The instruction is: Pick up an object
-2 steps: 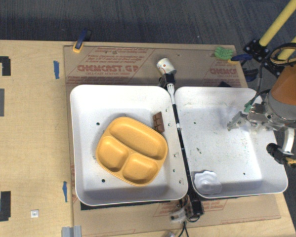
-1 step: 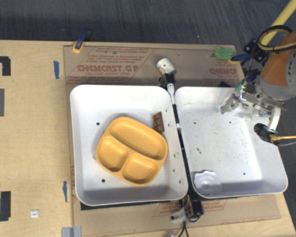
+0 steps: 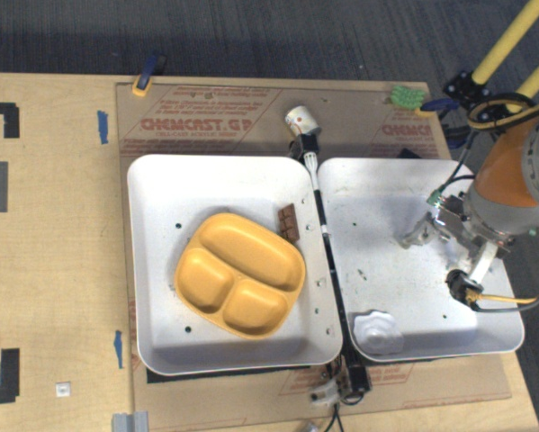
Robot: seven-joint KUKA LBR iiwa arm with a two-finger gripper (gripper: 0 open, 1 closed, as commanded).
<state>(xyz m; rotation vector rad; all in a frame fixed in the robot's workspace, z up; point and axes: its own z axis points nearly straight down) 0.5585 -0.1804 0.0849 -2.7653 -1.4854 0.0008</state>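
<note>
A yellow three-compartment tray (image 3: 240, 274) lies upside down in the middle of the left bin (image 3: 152, 241). A small brown block (image 3: 288, 222) rests by that bin's right wall, just past the tray's upper right edge. A clear plastic lid-like piece (image 3: 375, 329) sits at the front left corner of the right bin (image 3: 386, 196). My gripper (image 3: 419, 232) hangs low over the right part of the right bin, apart from the clear piece and with nothing visibly in it. The orange-banded wrist (image 3: 510, 180) is behind it.
The divider between the bins (image 3: 323, 241) carries a white-capped post (image 3: 300, 120) at its far end. Cables and a yellow cord (image 3: 501, 301) trail off the arm near the right bin's right rim. Clamps sit along the board's far edge.
</note>
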